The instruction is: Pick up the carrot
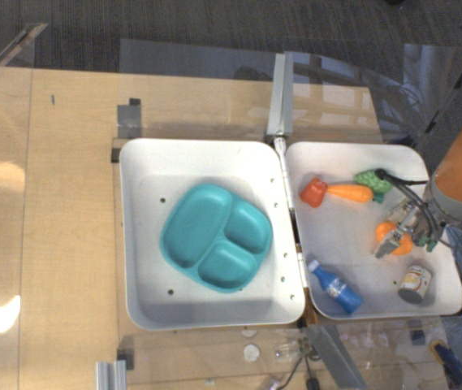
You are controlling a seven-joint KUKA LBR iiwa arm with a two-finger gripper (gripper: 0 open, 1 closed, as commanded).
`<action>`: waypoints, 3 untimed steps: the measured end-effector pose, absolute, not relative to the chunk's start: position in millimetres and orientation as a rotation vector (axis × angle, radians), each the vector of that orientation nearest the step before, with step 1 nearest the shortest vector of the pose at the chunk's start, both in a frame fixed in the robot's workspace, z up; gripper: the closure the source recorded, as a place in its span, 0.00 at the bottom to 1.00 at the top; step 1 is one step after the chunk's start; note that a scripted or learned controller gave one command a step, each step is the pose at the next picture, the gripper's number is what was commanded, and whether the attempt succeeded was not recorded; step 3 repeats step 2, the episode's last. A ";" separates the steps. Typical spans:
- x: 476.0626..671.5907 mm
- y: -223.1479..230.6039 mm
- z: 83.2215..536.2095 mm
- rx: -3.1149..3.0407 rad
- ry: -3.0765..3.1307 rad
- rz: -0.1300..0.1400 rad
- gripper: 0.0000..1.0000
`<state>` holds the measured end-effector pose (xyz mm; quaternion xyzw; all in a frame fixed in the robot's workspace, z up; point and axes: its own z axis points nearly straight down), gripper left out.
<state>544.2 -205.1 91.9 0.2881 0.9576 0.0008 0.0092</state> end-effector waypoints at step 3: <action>642.0 -79.8 197.9 1.027 2.956 0.006 1.00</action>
